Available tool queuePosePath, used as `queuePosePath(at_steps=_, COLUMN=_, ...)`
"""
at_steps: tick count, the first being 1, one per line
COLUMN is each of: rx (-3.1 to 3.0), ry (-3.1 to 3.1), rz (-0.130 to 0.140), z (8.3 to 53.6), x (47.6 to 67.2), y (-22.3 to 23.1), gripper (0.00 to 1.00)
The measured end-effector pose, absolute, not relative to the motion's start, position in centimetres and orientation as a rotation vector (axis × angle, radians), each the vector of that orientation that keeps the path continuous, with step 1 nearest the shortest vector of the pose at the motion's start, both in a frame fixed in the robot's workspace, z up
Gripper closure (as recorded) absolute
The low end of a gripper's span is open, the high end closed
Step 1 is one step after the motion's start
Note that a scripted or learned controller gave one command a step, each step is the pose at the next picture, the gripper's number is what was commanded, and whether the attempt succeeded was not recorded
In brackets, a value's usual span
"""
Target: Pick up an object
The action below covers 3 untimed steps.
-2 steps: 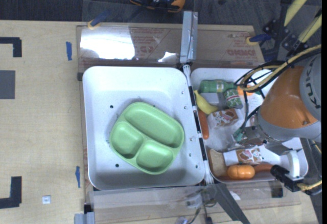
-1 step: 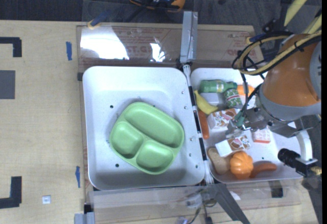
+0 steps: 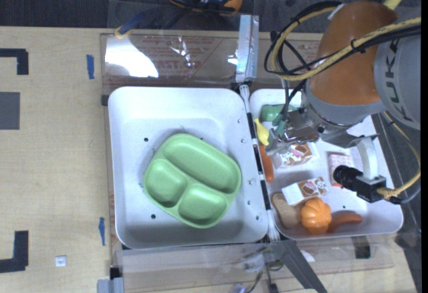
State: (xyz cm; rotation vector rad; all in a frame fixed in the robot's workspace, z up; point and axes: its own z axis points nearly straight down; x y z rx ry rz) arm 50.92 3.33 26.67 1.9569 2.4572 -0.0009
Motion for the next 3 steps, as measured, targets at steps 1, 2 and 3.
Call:
queuePosePath(at_steps=1, rx=1.957, ry=2.457, rz=-0.001, z=26.7, x=50.9, y=3.3, gripper=0.0)
queuePosePath(at_steps=2, rx=1.983, ry=2.44, rz=-0.003, z=21.6, x=54.3, y=-5.3, gripper=0.0)
queuePosePath(at_steps=3, rx=1.948, ry=2.468, rz=-0.002, z=13.3, x=56.9, y=-10.0, gripper=0.0)
